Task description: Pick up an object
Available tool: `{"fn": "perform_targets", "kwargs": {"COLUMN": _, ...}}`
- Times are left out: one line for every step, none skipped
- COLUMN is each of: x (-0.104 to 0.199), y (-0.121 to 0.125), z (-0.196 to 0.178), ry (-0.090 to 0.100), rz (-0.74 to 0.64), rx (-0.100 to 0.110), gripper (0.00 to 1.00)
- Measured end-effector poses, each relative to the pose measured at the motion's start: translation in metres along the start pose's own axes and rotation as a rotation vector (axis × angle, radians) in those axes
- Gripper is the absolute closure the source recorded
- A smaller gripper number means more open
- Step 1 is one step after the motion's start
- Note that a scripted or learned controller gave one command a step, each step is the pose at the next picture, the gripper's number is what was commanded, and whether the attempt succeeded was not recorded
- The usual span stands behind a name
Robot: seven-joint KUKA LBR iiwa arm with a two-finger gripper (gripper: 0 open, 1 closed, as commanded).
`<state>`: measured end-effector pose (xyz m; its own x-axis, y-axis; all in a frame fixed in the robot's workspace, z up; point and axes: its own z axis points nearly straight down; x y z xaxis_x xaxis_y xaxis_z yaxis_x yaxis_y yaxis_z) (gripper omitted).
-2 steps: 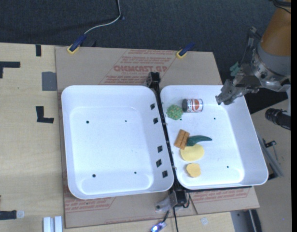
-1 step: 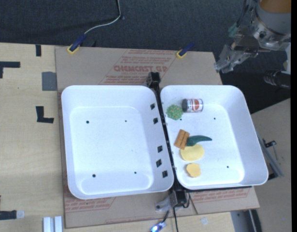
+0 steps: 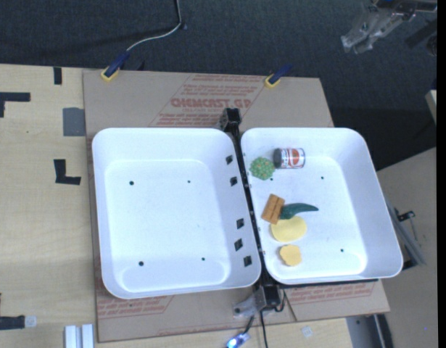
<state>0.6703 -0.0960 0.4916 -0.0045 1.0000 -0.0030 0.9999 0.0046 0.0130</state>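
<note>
1. Nearest, at 6 o'clock in the right bin [image 3: 368,194]: small yellow lump [image 3: 290,255], touching nothing.
2. Just above: yellow disc [image 3: 289,230], brown block [image 3: 273,208] and green pepper [image 3: 298,209] crowded together; likely to snag two at once or nudge neighbours aside.
3. Toward 12 o'clock: green ball [image 3: 262,168] beside can [image 3: 289,158] on its side; could roll from a pinch.
4. Farthest, at 1 o'clock beyond the bins: gripper [image 3: 368,31], blurred, opening impossible to tell, nothing visibly held.

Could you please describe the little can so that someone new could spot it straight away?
Look in the right bin, near its far edge. The can lies on its side beside a green ball; it alone is red and white with a metal end.
</note>
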Motion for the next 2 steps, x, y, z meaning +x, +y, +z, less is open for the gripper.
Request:
{"fn": "perform_targets", "kwargs": {"x": 0.028, "y": -0.102, "z": 0.049, "ry": 0.006, "rz": 0.002, "rx": 0.022, "gripper": 1.00}}
{"fn": "perform_targets", "kwargs": {"x": 0.022, "y": -0.046, "z": -0.035, "ry": 0.000, "rz": 0.002, "rx": 0.003, "gripper": 1.00}}
